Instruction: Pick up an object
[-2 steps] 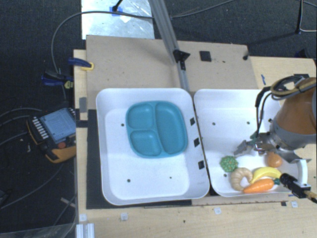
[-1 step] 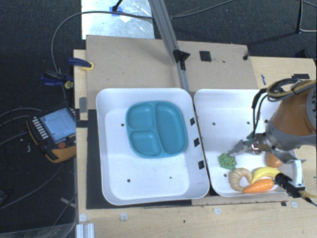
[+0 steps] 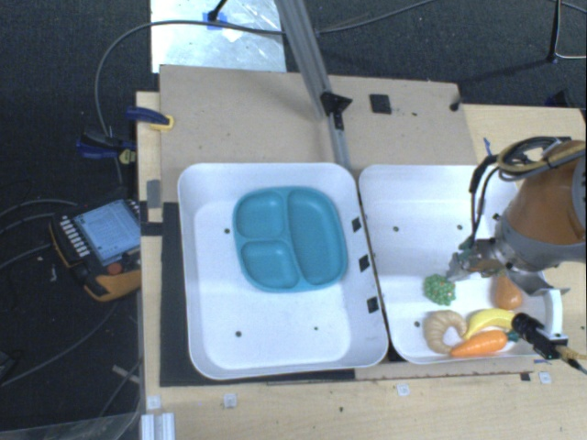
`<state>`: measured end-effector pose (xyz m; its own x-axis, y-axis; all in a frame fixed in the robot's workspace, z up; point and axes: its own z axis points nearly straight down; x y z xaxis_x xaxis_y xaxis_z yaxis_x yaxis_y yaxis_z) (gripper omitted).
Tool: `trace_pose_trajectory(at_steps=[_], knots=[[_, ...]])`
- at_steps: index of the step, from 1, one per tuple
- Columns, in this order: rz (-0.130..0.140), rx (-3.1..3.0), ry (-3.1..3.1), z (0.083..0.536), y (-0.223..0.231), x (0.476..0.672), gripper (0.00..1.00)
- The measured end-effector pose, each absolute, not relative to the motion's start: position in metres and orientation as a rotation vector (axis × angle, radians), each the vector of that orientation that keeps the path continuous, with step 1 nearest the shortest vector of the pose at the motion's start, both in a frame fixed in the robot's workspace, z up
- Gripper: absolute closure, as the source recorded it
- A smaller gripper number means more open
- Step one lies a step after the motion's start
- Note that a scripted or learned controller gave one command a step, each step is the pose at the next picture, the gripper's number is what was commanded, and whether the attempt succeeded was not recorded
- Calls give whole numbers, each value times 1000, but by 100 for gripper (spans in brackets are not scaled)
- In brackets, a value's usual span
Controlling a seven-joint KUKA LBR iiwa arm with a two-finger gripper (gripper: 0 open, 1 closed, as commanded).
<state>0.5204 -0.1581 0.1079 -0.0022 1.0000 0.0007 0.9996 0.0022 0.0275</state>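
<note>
My gripper [image 3: 471,263] is low over the right bin [image 3: 413,209], near its front right part. Just below and to the left of it lies a small green broccoli-like piece [image 3: 439,290], close to the gripper's tip but apart from it. A tan croissant [image 3: 443,329], a yellow banana [image 3: 491,319] and an orange carrot [image 3: 479,343] lie together at the bin's front edge. An orange-brown rounded item [image 3: 506,293] rests beside the wrist, partly hidden by it. I see nothing held.
The left bin [image 3: 211,319] holds a blue sectioned plate [image 3: 291,238]. The arm's orange band [image 3: 548,204] hangs over the right bin's right wall. A black fitting [image 3: 537,333] sticks out near the front right corner. A metal pole [image 3: 307,44] crosses behind the bins.
</note>
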Motion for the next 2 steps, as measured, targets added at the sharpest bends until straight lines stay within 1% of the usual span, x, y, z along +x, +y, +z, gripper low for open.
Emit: trace_pose_trajectory(at_steps=[1,2], knots=[[2,2214,2225,151,-158,518,100],[4,2212,2223,204,-158,520,100]])
